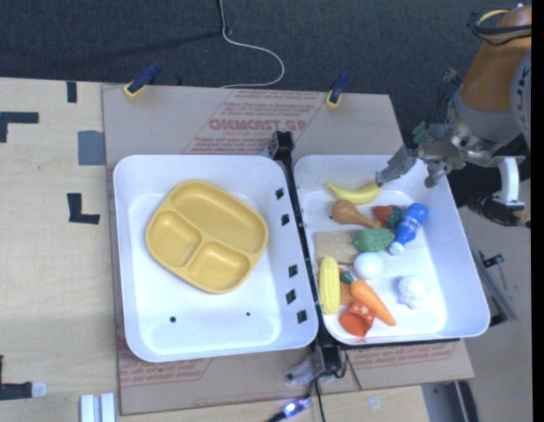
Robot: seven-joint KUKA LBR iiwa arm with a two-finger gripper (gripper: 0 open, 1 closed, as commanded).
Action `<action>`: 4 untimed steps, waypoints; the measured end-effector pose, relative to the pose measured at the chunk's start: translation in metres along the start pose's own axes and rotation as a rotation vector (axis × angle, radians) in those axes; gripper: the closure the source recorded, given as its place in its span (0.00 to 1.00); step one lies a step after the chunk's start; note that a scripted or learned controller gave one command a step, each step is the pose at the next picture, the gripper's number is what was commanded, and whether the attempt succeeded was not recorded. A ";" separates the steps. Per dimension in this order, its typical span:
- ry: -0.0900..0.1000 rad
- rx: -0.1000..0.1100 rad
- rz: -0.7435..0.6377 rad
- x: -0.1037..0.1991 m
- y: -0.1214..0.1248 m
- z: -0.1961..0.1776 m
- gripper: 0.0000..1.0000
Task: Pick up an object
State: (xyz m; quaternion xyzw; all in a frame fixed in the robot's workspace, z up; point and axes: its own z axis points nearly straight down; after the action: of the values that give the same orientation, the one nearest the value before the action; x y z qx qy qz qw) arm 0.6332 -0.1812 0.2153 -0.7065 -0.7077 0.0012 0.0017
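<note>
Carrot [373, 301]: lies at the right bin's [460, 262] near edge, beside the corn [329, 283].
Banana [354, 192]: sits at the far edge, closest to the fingers [413, 167].
Fingers: spread, holding nothing.
Your move: descend straddling the banana's width, then close.

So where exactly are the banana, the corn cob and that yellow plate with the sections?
banana [354, 192], camera view, middle of its curved body.
corn cob [329, 284], camera view, middle of the cob.
yellow plate [207, 235], camera view, the ridge where its three sections meet.
</note>
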 end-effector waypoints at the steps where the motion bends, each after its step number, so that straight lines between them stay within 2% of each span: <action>1: 0.000 0.005 0.000 -0.001 0.003 0.047 0.00; 2: -0.002 0.000 0.000 0.003 0.003 0.111 0.00; 3: -0.004 -0.008 -0.001 0.003 0.005 0.130 0.00; 4: -0.003 -0.001 -0.003 0.004 0.004 0.124 1.00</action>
State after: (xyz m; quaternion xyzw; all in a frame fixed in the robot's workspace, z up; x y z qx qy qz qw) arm 0.6364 -0.1767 0.0914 -0.7053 -0.7090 0.0019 0.0005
